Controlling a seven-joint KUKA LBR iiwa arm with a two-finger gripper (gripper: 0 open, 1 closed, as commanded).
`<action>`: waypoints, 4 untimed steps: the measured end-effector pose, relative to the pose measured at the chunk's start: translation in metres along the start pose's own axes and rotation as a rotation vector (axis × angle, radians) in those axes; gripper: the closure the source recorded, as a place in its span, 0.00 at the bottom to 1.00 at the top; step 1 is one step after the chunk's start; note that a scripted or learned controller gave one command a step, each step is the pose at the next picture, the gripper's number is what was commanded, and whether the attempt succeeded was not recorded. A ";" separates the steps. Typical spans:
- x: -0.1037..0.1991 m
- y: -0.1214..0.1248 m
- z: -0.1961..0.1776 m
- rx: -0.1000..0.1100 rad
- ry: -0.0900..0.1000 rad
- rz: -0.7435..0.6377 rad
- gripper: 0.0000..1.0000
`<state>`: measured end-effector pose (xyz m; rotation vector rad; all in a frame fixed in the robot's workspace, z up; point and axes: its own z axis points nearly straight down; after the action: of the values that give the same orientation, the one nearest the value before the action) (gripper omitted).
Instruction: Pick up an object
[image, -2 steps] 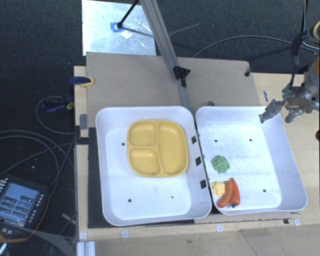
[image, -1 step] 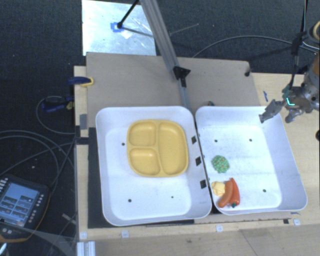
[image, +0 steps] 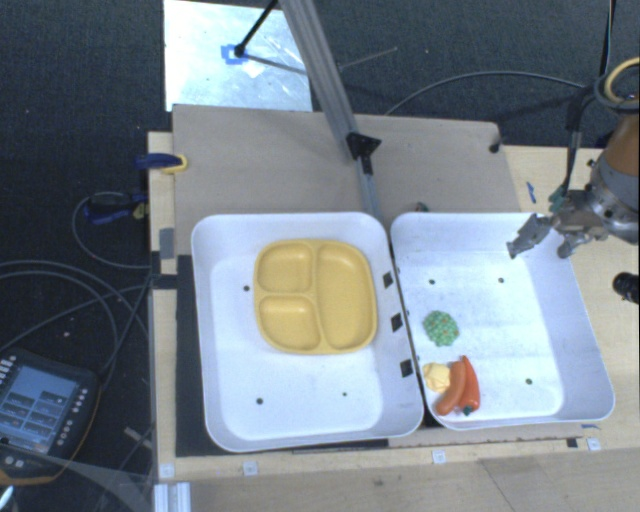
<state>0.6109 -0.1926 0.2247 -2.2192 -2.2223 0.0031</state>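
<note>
Camera view from above, slanted, over two shallow white bins side by side on a bench. Right bin (image: 575, 330): grey two-finger gripper (image: 546, 240) over its upper right part, near the far rim, fingers spread apart, nothing between them, touching no object. Above it, grey wrist with an orange band (image: 622, 150), entering from the right. Toward the near left corner of that bin, well apart from the gripper: small green bumpy broccoli-like toy (image: 440, 326), and nearer the front rim an orange-red carrot-shaped toy (image: 461, 387) lying touching a small pale yellow lumpy toy (image: 436, 376) on its left. Left bin (image: 225, 400): yellow plastic divided plate with three compartments (image: 315, 296), flat, in the upper middle.
</note>
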 end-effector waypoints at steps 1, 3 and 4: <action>0.003 0.001 0.063 0.002 0.002 0.001 0.00; 0.004 0.008 0.092 -0.007 -0.001 -0.002 1.00; 0.013 0.006 0.041 -0.010 -0.001 -0.006 1.00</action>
<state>0.6168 -0.1796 0.1836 -2.2178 -2.2337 -0.0069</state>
